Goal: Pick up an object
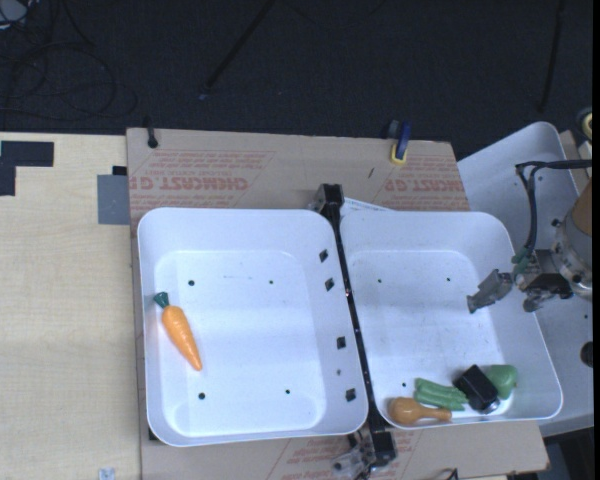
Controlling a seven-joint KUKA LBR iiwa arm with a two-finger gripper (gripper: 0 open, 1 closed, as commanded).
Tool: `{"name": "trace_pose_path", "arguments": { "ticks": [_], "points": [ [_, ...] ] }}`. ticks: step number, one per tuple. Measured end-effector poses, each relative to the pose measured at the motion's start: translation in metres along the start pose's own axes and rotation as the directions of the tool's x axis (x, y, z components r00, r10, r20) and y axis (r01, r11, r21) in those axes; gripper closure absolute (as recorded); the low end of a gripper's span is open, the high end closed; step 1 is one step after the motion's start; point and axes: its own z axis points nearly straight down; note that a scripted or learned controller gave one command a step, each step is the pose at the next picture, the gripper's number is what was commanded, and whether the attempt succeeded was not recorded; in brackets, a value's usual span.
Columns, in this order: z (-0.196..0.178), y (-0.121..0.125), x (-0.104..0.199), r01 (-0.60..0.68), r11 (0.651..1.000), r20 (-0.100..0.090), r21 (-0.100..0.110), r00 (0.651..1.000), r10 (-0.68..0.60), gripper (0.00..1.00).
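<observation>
My bench [50, 298] has a pale wood-grain top. A brown cardboard sheet [240, 168] printed with red lettering lies on it, and my two white bins sit side by side on that sheet, the left bin [230, 230] touching the right bin [430, 230] along a black divider strip [345, 308]

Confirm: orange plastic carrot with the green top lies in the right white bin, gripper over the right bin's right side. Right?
Wrong bin. The camera view shows the orange plastic carrot with the green top in the left white bin. The gripper is over the right white bin's right side, as stated.
</observation>
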Motion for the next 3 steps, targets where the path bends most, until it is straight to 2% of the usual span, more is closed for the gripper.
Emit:
{"name": "trace_pose_path", "arguments": {
  "ticks": [1,2,3],
  "points": [
    [-0.125,0.083,0.024,0.006,1.000,0.005,-0.019,1.000,-0.006,0.00],
    [-0.126,0.079,0.023,0.004,1.000,0.002,0.000,1.000,-0.004,1.00],
    [-0.224,0.050,0.085,0.007,1.000,0.001,-0.010,1.000,-0.007,1.00]
  ]
}}
